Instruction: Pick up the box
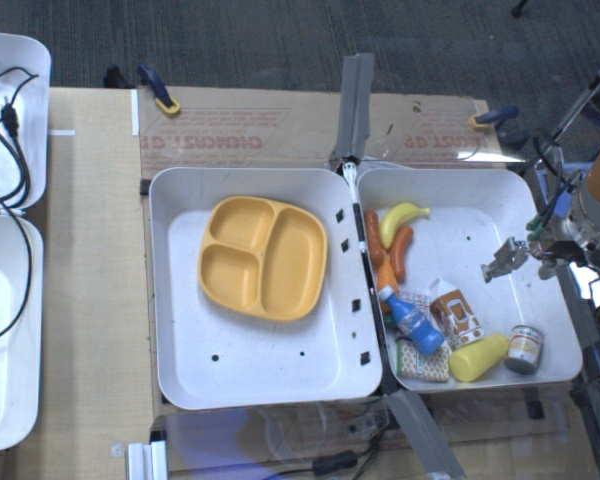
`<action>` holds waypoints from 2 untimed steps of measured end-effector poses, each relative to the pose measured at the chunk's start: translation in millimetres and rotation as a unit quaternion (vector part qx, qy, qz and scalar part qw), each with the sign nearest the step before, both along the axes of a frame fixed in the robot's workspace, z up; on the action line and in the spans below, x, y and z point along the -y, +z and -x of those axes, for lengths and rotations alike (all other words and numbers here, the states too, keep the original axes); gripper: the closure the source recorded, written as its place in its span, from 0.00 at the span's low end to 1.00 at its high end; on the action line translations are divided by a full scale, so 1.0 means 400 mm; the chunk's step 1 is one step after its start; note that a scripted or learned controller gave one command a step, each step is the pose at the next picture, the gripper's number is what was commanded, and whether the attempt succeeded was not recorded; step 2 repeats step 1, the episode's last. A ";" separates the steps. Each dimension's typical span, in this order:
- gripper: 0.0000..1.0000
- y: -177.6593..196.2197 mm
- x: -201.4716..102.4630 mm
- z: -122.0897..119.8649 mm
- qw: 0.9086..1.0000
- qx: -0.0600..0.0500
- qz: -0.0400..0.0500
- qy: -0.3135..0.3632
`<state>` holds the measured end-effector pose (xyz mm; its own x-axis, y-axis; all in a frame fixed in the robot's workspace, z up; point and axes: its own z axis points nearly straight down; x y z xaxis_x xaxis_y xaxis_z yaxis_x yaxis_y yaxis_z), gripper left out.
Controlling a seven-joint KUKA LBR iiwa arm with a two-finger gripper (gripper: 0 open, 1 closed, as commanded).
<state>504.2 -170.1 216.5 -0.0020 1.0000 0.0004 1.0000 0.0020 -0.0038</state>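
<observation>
Tan table (90, 268) under everything, slanting away toward the top. Brown cardboard sheet (280, 133) flat on it along the far side, printed with reversed red lettering. Blue-and-yellow clamp (158, 90) at the sheet's far left corner, a second clamp (493, 118) at its far right corner. Two white bins side by side on the table, touching along their inner walls: left bin (180, 368) toward the middle, right bin (480, 193) toward the arm's side. Grey bar (355, 108) running from the far edge down to the seam between them. White tubs (10, 388) at the left edge, black cables (5, 158) trailing across them.
</observation>
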 end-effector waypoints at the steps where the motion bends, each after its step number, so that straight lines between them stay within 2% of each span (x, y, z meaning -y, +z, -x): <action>1: 0.00 -0.225 -0.191 0.065 0.999 0.002 0.001 -0.047; 2: 0.00 -0.225 -0.191 0.065 0.999 0.002 0.001 -0.047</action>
